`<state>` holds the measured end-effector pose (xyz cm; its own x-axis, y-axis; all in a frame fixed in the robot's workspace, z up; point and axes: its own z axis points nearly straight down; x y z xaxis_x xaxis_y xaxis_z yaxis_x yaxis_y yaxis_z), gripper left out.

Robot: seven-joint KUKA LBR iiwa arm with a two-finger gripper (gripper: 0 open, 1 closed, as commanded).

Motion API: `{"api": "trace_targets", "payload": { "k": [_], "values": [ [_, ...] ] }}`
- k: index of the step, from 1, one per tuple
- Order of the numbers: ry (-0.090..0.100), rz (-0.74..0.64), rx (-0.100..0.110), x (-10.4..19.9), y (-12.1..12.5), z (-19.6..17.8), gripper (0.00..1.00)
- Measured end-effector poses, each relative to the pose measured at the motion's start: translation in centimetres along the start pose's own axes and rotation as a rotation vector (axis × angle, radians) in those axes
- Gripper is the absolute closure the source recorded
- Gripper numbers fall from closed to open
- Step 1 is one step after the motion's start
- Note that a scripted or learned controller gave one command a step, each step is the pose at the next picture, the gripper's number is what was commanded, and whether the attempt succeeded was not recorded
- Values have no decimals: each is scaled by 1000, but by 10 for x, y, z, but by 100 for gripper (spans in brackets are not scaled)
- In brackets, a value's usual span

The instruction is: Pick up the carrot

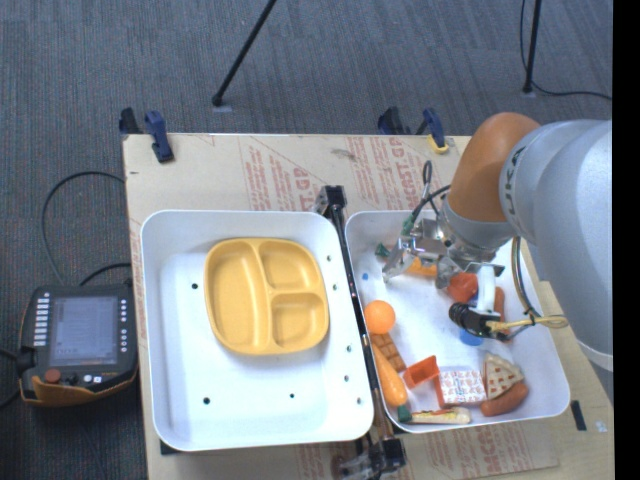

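Note:
The carrot, a slim orange piece, lies along the left wall of the right bin, near its front corner. My gripper hangs over the back left part of that bin, well behind the carrot and apart from it. An orange ball sits between the two. The grey arm with its orange band covers the bin's back right part.
Near the carrot lie a red wedge, a white patterned box, a pizza-like slice, a sausage and a pale stick. A red item lies under the wrist. The left bin holds a yellow divided plate.

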<state>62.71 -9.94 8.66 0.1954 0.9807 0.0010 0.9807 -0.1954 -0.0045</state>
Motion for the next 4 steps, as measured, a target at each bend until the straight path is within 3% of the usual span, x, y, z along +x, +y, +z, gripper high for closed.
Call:
{"api": "trace_targets", "payload": {
  "k": [1, 2, 3, 4],
  "values": [
    [2, 3, 0, 0, 1, -11, 100],
    [-1, -399, -2, -3, -57, 0, 100],
    [-1, -214, -5, 16, -49, -102, 100],
    [-1, -213, -3, 16, -50, -101, 0]
  ]
}}
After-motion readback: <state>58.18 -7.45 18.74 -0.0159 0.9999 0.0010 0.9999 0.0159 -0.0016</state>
